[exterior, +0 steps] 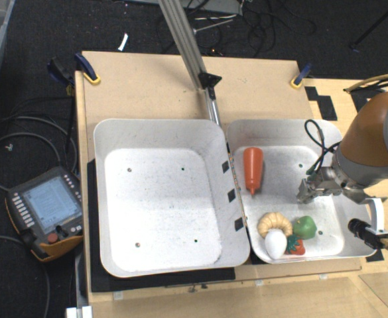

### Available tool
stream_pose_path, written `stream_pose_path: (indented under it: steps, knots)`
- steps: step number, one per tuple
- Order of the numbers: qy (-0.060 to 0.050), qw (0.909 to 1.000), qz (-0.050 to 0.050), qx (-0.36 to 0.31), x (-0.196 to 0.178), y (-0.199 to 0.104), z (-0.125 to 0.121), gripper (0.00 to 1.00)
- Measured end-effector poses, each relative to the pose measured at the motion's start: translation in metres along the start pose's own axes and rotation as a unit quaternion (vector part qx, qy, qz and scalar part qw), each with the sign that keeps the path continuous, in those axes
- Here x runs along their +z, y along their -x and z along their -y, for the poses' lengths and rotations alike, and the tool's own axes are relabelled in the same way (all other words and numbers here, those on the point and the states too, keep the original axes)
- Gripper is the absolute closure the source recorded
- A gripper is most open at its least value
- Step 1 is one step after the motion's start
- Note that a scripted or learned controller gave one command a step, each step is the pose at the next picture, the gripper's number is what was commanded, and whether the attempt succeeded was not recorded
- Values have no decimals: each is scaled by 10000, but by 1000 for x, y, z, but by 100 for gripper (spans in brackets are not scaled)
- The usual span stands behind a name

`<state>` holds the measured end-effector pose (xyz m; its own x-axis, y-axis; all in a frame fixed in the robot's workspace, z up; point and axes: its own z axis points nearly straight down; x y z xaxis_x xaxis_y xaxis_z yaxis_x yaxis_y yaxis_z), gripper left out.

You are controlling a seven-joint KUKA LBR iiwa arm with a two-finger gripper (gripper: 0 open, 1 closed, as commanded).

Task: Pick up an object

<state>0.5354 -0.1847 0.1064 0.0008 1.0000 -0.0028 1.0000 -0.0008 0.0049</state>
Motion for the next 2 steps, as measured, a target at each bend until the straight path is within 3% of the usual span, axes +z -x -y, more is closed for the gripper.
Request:
stream_pose_path:
  steps: [2]
  knots:
    - [6, 10000, -2, -22, -104, -6, -8, 100]
